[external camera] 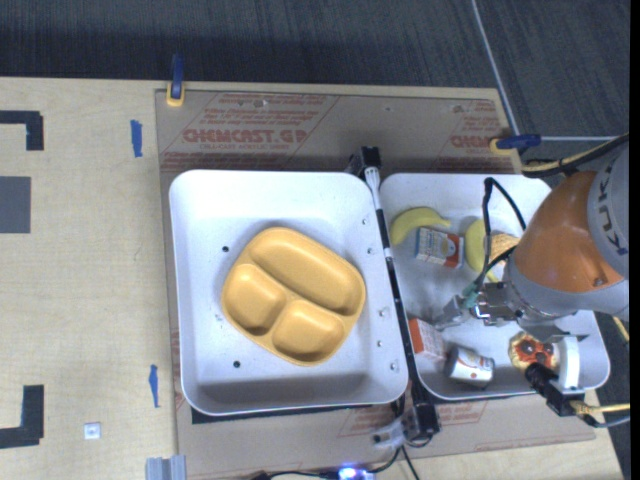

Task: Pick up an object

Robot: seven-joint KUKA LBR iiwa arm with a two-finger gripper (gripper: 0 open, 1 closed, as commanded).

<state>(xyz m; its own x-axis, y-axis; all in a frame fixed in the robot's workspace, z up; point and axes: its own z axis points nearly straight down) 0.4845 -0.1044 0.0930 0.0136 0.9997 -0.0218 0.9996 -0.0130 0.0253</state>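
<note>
While gripper point(462, 306), finger state unreadable, hangs in right bin point(437, 190), can point(468, 366) lies just below.

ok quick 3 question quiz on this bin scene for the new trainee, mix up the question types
1. True or false: the yellow divided tray lies in the left bin.
2. Which bin is the arm over? A) left bin B) right bin C) neither, it is over the bare bench
3. Fill in: the small can lies near the ____ edge of the right bin, as the camera sees it (top or bottom).

Key
1. True.
2. B. The tool hangs above the clutter in the right bin.
3. Bottom.
</note>
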